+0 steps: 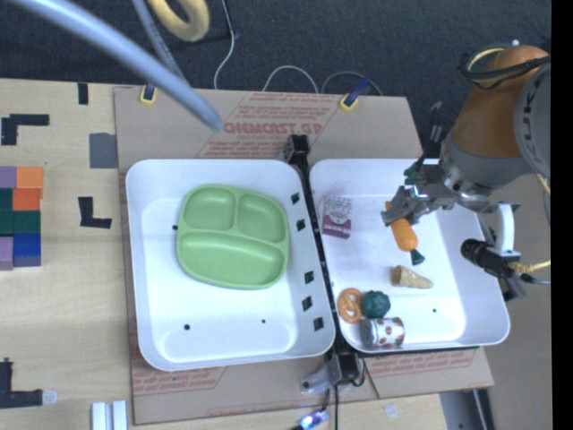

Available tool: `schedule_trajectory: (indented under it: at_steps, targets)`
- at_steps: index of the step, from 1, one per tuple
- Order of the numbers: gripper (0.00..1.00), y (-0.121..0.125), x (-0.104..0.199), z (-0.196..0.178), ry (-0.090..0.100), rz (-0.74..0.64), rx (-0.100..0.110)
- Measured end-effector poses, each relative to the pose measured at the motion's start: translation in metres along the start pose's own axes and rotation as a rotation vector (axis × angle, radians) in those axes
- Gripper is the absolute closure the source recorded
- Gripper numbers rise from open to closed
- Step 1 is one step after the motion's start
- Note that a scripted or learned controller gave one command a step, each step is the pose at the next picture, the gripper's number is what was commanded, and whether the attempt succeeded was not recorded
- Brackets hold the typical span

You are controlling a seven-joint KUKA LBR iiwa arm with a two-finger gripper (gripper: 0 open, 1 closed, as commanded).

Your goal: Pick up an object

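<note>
can (pixel 383 331), dark green ball (pixel 376 304), pretzel (pixel 349 305) at right bin (pixel 448 325) near edge | cone (pixel 412 279) mid-bin | hand (pixel 405 211) closed on carrot (pixel 407 236), tip down | pink packet (pixel 337 216) | green divided plate (pixel 235 236) in left bin (pixel 148 267)

Bright, even overhead light, soft shadows, mild glare on white bins (pixel 152 330), blurred foreground pole (pixel 107 38).
</note>
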State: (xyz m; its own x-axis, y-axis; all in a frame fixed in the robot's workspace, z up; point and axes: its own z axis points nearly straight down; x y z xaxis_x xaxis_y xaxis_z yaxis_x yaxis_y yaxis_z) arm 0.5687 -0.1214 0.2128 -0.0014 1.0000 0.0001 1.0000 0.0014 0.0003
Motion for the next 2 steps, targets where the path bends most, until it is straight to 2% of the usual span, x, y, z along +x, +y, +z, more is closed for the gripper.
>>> schedule_trajectory:
  at_steps: [1, 2]
  targets:
    - [1.00, -0.010, 0.055, -0.012, 0.002, -0.005, 0.002]
    - [1.00, -0.023, 0.100, -0.004, 0.001, -0.003, 0.004]
